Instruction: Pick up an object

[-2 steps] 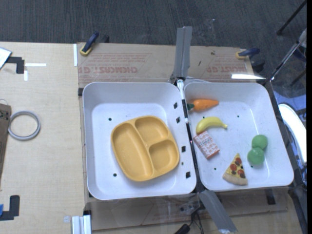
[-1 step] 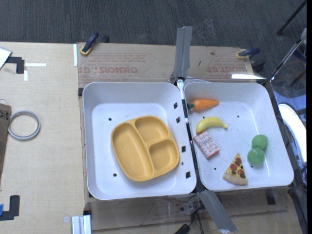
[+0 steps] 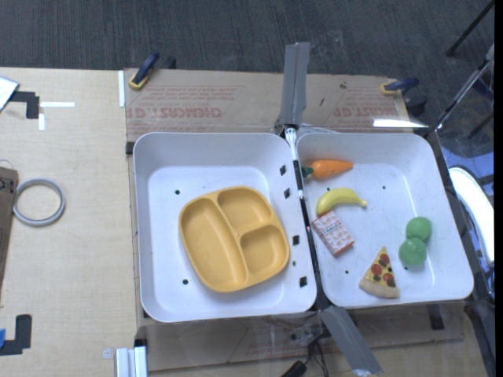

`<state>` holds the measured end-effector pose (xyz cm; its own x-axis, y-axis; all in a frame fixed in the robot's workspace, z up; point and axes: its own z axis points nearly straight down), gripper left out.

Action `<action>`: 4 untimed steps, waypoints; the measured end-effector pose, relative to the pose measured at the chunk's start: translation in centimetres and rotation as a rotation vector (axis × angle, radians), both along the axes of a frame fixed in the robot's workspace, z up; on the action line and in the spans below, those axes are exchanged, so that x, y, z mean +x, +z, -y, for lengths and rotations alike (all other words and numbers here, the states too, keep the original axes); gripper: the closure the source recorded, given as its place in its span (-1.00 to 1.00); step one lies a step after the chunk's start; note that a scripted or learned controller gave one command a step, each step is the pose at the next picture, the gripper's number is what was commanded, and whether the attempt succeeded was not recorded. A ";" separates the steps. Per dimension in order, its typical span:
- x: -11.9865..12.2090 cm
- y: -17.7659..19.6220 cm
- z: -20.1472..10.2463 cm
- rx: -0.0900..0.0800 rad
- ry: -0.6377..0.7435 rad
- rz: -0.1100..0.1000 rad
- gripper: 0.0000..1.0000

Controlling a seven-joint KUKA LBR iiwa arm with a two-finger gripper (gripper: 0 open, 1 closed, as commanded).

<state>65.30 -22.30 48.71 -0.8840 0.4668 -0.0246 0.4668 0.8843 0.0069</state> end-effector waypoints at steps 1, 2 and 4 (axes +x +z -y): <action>0.1 0.9 0.0 -0.001 0.000 0.004 1.00; 0.3 1.8 0.0 -0.001 0.001 0.008 1.00; 0.5 3.6 0.1 -0.003 0.002 0.017 1.00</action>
